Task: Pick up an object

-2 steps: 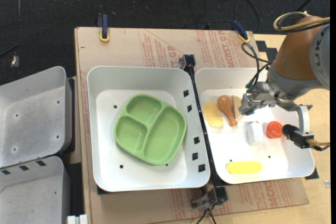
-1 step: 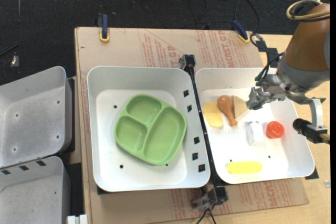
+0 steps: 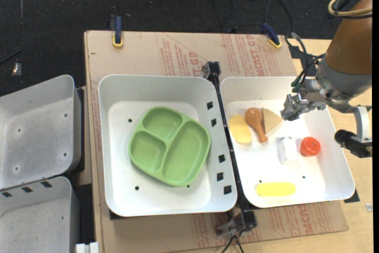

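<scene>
The arm [image 3: 349,38] reaches in over the right bin [image 3: 340,169], its wrist angled down and leftward, so the jaws [image 3: 292,107] hover just right of the tan wedge [image 3: 272,121]; whether they are open or closed cannot be told, and nothing shows between them. Left of the wedge lie a drumstick [image 3: 256,122] and a yellow piece [image 3: 240,129]. A red ball [image 3: 310,146], white block [image 3: 286,149] and yellow bar [image 3: 275,189] lie below-right of it.
</scene>
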Tool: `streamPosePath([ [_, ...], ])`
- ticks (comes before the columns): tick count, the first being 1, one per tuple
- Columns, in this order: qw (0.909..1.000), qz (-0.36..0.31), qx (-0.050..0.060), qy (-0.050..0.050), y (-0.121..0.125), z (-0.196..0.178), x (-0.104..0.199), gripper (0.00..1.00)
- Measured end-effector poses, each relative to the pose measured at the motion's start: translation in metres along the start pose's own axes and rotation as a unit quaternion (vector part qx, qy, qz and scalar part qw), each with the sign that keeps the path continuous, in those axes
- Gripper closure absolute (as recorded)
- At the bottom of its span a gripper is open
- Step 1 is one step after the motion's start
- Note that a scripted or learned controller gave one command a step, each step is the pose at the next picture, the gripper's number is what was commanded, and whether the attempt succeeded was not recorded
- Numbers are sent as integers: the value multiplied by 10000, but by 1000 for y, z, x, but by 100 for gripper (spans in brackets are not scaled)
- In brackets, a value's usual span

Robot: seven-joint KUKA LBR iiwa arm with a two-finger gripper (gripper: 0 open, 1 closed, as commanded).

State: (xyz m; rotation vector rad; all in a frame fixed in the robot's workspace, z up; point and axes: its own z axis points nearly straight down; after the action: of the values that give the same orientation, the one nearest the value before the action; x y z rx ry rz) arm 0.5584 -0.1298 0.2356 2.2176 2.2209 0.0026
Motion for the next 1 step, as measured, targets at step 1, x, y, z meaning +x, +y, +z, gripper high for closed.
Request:
streamPosePath([
  [1, 10000, -30, 16, 13, 6, 4, 53, 100],
])
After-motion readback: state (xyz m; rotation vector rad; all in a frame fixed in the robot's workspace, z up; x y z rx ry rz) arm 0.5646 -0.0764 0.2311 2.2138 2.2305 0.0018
